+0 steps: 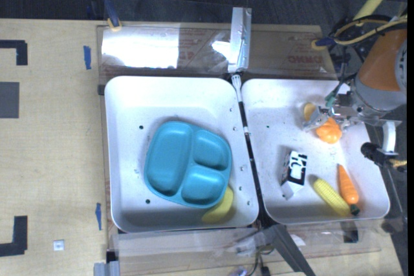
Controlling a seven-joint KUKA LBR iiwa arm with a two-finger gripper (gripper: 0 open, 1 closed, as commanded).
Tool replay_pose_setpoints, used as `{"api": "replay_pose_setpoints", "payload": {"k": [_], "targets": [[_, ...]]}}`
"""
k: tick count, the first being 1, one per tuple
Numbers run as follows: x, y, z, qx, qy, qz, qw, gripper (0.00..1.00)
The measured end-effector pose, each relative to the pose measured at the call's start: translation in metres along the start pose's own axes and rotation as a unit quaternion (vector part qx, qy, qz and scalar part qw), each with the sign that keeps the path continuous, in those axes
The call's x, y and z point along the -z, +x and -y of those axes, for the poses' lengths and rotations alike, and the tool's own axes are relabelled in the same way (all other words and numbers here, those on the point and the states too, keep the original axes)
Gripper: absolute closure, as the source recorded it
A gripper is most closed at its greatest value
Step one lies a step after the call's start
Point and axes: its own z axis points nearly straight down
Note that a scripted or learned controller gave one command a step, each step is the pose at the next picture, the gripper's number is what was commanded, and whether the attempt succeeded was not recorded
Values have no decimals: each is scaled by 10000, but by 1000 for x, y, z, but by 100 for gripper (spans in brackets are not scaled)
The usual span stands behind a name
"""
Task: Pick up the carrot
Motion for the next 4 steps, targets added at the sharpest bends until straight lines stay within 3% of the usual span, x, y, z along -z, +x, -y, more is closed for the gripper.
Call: {"api": "replay_pose_setpoints", "payload": {"k": [1, 2, 3, 4], "targets": [[-9, 73, 12, 1153, 11, 42, 9933, 100], [-8, 90, 73, 1751, -13, 54, 9845, 100], [88, 167, 42, 1821, 17, 43, 9833, 100], [85, 164, 44, 1803, 47, 47, 9836, 0]]}}
